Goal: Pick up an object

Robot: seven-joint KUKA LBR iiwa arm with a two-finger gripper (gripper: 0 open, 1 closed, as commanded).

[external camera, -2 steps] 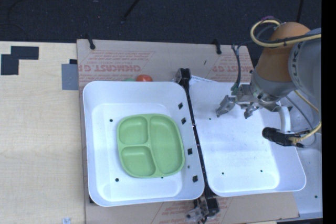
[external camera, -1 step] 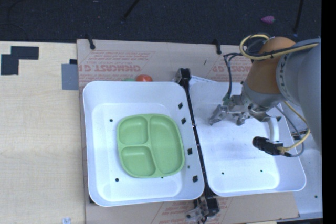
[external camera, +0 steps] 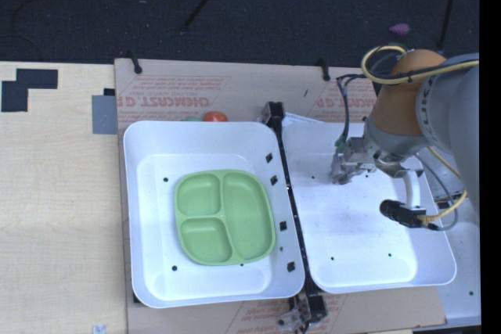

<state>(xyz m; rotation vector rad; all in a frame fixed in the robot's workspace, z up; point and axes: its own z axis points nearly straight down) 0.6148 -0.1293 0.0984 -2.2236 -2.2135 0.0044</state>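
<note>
Over the right white bin [external camera: 438,270], the gripper [external camera: 342,172] hangs near its upper left; whether it is parted or closed I cannot tell. Its target, the light green three-compartment plastic plate [external camera: 225,217], lies left of it, flat in the left white bin [external camera: 149,262], long axis running top to bottom

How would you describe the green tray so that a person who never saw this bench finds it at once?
Look at the two white bins side by side and take the left bin. On its floor lies the green tray, flat, with rounded corners and three compartments. The small red-orange object lies behind that bin's far rim, outside it.
</note>
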